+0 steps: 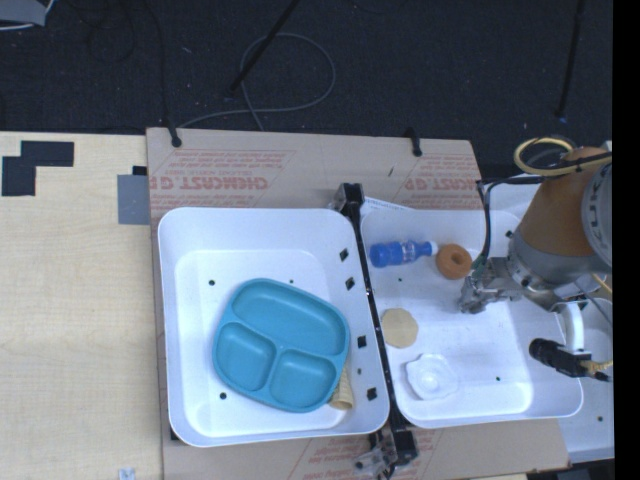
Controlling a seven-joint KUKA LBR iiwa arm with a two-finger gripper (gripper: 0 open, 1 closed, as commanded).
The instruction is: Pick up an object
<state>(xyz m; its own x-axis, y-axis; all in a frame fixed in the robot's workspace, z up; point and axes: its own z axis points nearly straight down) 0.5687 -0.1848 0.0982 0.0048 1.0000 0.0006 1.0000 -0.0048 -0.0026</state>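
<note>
Left bin (190, 258): blue tray (280, 344); right bin (520, 393): bottle (400, 253), perhaps donut (454, 261).

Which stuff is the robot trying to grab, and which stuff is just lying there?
For the job, near the gripper:
- small blue plastic bottle
- brown ring-shaped doughnut
- flat tan round disc
- small white cup-like piece

Just lying about:
- blue plastic divided tray, in the left white bin
- black cables behind the bench

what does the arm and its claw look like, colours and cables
The arm is a thick rounded grey body with an orange-brown band above the wrist. A yellowish cable loop sits on top and a black cable runs down its side. The claw is small, of silvery-grey metal.
</note>
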